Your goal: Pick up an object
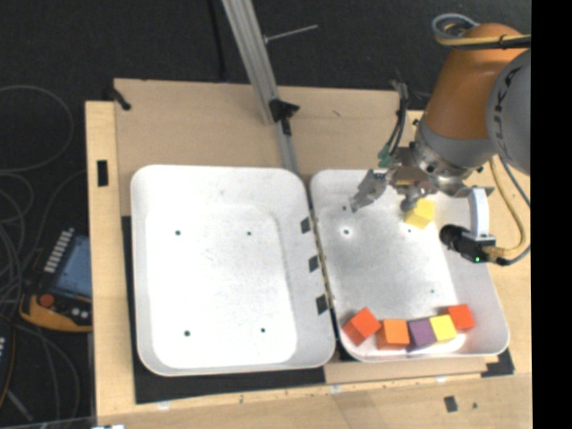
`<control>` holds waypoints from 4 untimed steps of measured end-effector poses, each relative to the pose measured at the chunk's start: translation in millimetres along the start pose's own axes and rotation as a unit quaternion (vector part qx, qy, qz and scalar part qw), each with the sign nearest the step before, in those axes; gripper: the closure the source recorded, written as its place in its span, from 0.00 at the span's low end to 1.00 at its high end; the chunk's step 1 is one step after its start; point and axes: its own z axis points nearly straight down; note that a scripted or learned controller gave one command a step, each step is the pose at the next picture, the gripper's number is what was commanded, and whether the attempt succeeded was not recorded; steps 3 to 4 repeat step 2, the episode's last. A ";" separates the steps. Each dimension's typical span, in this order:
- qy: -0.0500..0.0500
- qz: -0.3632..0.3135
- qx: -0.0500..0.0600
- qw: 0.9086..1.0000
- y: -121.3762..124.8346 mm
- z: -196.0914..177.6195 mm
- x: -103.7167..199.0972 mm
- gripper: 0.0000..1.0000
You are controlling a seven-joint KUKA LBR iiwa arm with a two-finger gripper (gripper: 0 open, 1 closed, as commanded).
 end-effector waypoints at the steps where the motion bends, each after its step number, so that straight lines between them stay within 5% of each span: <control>1: -0.002 -0.001 -0.003 1.000 69.6 -19.5 -56.7 0.00; 2: -0.003 -0.004 -0.001 1.000 67.7 -30.0 -55.0 1.00; 4: -0.003 -0.004 -0.001 1.000 67.7 -30.0 -55.0 1.00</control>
